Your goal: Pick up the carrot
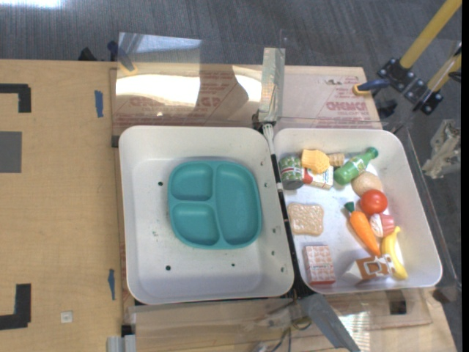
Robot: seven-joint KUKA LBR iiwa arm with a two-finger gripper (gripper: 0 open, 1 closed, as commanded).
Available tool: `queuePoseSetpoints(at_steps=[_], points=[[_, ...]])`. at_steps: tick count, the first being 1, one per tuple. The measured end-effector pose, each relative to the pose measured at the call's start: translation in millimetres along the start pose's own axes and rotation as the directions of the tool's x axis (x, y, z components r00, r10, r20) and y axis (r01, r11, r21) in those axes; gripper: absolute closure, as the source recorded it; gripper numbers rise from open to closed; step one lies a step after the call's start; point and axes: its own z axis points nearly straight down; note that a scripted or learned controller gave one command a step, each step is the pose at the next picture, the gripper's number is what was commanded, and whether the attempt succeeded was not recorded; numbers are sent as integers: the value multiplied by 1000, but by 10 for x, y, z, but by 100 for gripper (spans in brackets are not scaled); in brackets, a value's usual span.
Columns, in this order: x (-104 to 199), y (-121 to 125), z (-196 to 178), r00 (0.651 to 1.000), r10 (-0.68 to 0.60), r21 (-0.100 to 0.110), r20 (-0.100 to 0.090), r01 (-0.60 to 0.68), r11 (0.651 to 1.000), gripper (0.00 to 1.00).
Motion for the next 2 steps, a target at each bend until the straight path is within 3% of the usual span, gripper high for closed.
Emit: queuePoseSetpoints(at_steps=[2], points=[[-54,23,-227,1000,-3,4,19,3,1000,100]])
